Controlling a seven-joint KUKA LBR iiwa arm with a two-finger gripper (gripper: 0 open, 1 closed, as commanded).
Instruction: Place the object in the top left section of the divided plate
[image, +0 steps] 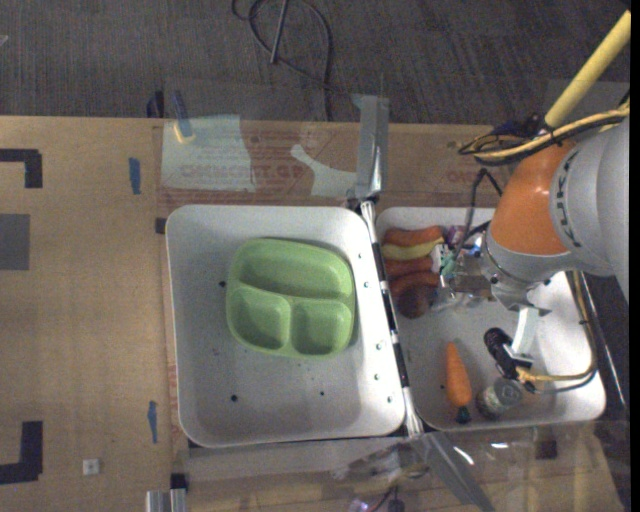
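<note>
A green divided plate (292, 297) lies in the left white bin (200, 390), with one long section along its far side and two smaller ones nearer me; all its sections are bare. My gripper (452, 280) is low in the right bin (580, 400), at its far left part. It sits just right of a toy hot dog (410, 248) and a dark reddish-brown object (415, 298). I cannot make out anything held in it. An orange carrot (457, 374) lies near the front of that bin.
A small grey round object (497, 397) rests beside the carrot at the right bin's front edge. The metal divider (385, 300) between the bins runs just left of the hot dog. The arm's orange band (528, 215) hangs over the right bin's far side.
</note>
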